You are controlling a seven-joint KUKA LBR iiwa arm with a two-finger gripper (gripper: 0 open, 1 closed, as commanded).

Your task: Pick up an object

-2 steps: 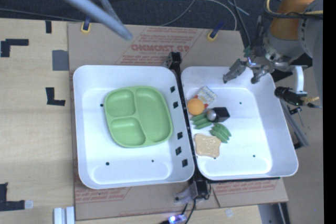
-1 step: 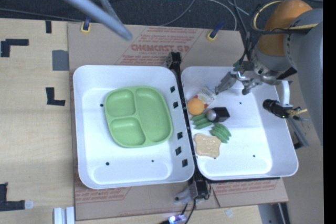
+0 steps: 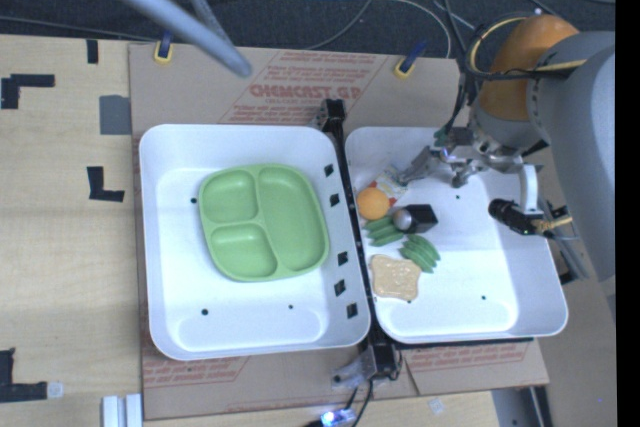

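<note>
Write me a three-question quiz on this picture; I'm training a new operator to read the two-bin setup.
1. True or false: the green plate lies in the same bin as the orange ball.
2. Which item lies nearest the front wall of the right bin? A) toast B) orange ball C) green plate
3. Fill in: the gripper is above the ____ bin.

Key
1. False: the plate is in the left bin, the ball in the right.
2. A
3. right
</note>
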